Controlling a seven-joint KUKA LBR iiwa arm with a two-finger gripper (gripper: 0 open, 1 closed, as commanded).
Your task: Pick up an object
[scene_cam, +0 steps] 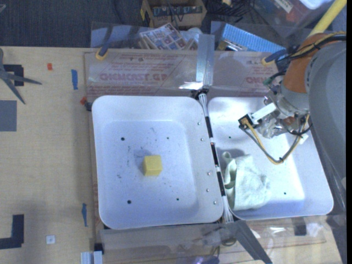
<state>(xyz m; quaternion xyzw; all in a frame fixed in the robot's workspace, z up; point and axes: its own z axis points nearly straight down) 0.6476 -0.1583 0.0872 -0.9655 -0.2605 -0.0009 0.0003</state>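
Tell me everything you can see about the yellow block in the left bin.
The yellow block is a small cube-like piece, plain matte yellow, possibly foam or sponge. It rests flat near the middle of the left bin, slightly toward the near side, on the scuffed white floor. Nothing else touches it. The pincer is over the right bin, well away from it.

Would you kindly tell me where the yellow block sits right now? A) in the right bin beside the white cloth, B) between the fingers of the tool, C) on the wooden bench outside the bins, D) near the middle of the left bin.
D: the yellow block lies alone on the floor of the left bin, apart from the white cloth and the tool.
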